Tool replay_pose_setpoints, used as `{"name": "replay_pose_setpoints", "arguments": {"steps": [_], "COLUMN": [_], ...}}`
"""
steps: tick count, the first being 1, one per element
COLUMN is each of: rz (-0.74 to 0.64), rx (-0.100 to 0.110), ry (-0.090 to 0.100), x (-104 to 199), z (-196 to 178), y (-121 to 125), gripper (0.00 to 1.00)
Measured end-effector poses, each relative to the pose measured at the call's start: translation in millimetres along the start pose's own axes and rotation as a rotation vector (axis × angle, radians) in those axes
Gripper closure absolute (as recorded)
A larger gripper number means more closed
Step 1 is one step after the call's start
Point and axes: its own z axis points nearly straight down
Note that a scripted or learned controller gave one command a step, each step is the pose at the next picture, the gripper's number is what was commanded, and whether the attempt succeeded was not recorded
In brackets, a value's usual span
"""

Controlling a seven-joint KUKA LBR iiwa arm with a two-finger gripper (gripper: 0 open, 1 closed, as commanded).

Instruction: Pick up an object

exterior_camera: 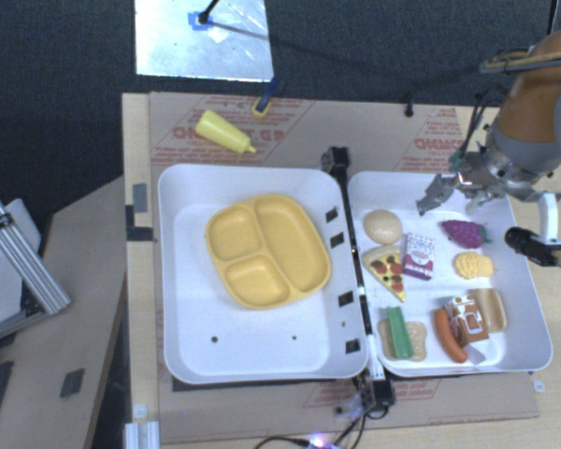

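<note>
Two white bins sit side by side on your table (pixel 140 279). Your left bin (pixel 182 344) carries a yellow compartment tray (pixel 266 249), lying flat near its centre. Your right bin (pixel 528 344) carries the toy food. Your arm (pixel 542 101) enters from the right, above that bin's far edge. The gripper (pixel 449 193) hangs over the far part of the right bin, near its rim; you cannot tell from this view whether it is spread or pressed together, and nothing is visible in it.

Objects in the right bin, for your pick: a hot dog (pixel 472 318) at the near right, a pizza slice (pixel 388 271) near the divider, a green-and-tan piece (pixel 402 335) at the near left, a tan bun (pixel 382 224) at the far left, a bunch of purple grapes (pixel 463 232) just beside the gripper, a yellow corn piece (pixel 473 266) below the grapes, and a small white-and-red packet (pixel 418 254) between pizza and corn.

Outside the bins, a yellow bottle (pixel 224 131) lies on its side on the table beyond the left bin.
</note>
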Motion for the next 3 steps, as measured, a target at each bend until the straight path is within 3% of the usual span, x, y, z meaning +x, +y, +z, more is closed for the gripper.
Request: {"name": "replay_pose_setpoints", "arguments": {"steps": [1, 3], "rz": [-0.002, -0.001], "rx": [-0.012, -0.007], "ry": [-0.002, -0.001], "x": [0, -7], "z": [-7, 104], "y": [3, 4], "gripper": [0.00, 0.00]}}
